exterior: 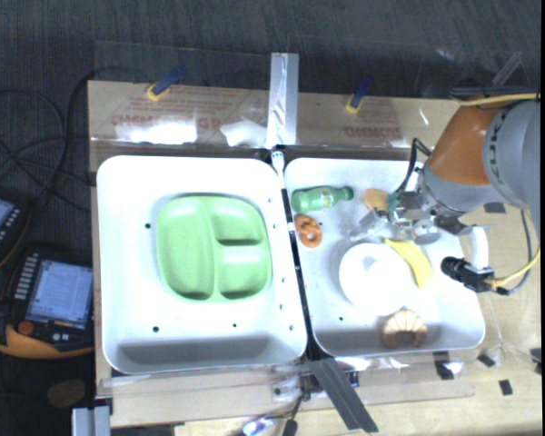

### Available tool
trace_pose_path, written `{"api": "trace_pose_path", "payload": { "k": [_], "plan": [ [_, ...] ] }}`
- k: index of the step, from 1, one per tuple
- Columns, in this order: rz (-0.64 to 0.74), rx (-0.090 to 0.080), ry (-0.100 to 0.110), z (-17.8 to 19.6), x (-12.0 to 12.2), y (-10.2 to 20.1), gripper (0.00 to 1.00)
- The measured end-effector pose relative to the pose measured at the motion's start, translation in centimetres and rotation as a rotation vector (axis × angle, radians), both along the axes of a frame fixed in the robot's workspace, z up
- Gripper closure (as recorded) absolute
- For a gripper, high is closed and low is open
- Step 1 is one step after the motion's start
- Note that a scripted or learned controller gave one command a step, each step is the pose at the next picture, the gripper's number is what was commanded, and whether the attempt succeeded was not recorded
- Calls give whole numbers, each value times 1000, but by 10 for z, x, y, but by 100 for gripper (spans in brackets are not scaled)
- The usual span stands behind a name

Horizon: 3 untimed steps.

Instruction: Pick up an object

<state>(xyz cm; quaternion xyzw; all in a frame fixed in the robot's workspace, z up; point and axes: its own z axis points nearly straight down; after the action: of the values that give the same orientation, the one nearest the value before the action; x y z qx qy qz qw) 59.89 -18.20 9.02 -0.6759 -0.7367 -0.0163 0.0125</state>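
Two shallow white bins sit side by side on the counter, the left bin [127,243] bearing only a green divided tray [213,246]. In the right bin [454,321], from its left wall inward, a green bottle [322,197] lies on its side near the far edge, with a small orange pretzel-like piece [309,231] just below it. Further right rests a white round dish [374,274], a yellow banana [413,260] lying along its right rim, and a tan, shell-shaped object [403,328] close to the near wall. The jaws [392,216] of the grey-and-orange arm are down in the bin beside a small orange item [376,197], just above the banana's upper end; whether they are open or closed cannot be told from this angle. The banana looks the nearest candidate: probably light, curved and somewhat slick, best taken across its narrow middle. It touches the dish, so a grasp near the free upper end may prove cleaner.
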Motion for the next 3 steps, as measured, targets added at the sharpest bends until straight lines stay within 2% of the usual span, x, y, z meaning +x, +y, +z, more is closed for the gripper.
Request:
{"api": "trace_pose_path", "payload": {
  "k": [1,2,3],
  "plan": [
    [-7,-24,-11,1,-73,6,0],
    [65,-10,-17,1,-89,-1,0],
    [-1,-7,-21,2,-96,0,0]
  ]
}}
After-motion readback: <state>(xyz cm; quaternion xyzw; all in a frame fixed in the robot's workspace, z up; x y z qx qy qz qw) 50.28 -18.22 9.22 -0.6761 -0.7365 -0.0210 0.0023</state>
